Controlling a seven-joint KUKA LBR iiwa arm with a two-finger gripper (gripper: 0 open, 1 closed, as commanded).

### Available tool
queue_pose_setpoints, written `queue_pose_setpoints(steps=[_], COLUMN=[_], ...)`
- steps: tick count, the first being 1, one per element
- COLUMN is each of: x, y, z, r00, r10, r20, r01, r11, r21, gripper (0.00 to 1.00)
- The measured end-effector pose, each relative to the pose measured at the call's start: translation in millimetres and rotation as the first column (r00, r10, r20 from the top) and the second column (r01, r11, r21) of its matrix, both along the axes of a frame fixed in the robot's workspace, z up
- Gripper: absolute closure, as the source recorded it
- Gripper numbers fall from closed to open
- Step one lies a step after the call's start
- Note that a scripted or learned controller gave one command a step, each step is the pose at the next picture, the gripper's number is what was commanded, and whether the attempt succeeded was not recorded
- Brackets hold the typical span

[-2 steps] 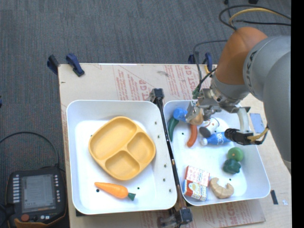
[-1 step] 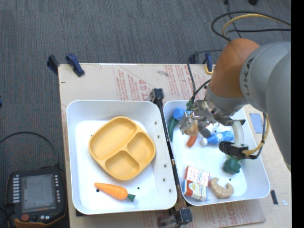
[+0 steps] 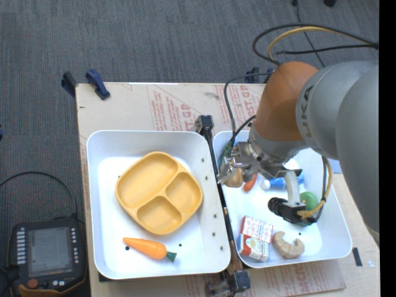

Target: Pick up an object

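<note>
camera view: gripper (image 3: 238,169) down in right bin (image 3: 337,243), hard against its left wall, over a brownish lump (image 3: 234,177) and a red piece (image 3: 250,182). cannot tell if open or shut, wrist blocks it. probably lining up on the lump as pick target, low for a grab. tight there: wall on one side, blue-white tube (image 3: 281,182) and green item (image 3: 308,200) just beside. carton (image 3: 255,237) and croissant (image 3: 289,245) sit nearer front rim, more room. left bin (image 3: 93,166): yellow plate (image 3: 159,192), carrot (image 3: 147,247), open floor around.

two white bins (image 3: 99,166) on bench (image 3: 161,104)
</note>
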State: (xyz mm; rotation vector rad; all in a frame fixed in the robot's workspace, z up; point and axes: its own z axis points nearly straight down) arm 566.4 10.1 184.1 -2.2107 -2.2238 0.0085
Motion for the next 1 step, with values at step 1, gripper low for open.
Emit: queue_pose_setpoints(steps=[1], x=[37.7], y=[12.6], z=[-0.1], r00=[1.000], r10=[0.000], r20=[0.001], r01=[0.000], r11=[1.000], r21=[-0.001], gripper=[1.00])
